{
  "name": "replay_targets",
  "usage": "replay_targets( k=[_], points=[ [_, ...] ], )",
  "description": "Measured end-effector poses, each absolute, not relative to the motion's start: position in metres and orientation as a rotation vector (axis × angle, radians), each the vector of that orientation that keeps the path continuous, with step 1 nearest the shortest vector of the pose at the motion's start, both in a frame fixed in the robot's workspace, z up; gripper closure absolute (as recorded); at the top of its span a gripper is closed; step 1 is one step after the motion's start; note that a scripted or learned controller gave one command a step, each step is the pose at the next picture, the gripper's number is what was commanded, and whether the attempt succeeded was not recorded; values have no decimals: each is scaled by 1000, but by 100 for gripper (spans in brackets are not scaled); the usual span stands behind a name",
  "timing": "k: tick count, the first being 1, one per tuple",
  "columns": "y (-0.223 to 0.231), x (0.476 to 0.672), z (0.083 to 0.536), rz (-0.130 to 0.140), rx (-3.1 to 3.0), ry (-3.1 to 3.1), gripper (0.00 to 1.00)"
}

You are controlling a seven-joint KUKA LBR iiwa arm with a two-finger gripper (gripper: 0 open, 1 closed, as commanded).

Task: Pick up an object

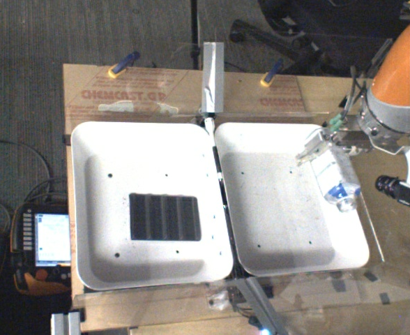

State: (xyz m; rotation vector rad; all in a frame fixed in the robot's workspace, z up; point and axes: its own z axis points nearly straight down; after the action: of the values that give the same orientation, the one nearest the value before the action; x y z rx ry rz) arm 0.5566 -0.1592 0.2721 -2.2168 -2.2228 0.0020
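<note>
While my gripper (pixel 315 147) hangs at the upper right of the right bin (pixel 275 253), whether it is parted or closed I cannot tell. A clear plastic bottle (pixel 336 179) lies just beneath; reaching and grasping it comes next, I judge. Reddish lettering on the cardboard (pixel 128 93), upper left, is unreadable.
</note>
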Motion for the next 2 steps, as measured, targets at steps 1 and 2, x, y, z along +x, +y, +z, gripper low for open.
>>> replay_targets(
  k=[1, 2],
  points=[
    [-199, 565, 204, 2, -2006, -2416, 0],
    [-223, 553, 202, 1, -1933, -2478, 0]
  ],
)
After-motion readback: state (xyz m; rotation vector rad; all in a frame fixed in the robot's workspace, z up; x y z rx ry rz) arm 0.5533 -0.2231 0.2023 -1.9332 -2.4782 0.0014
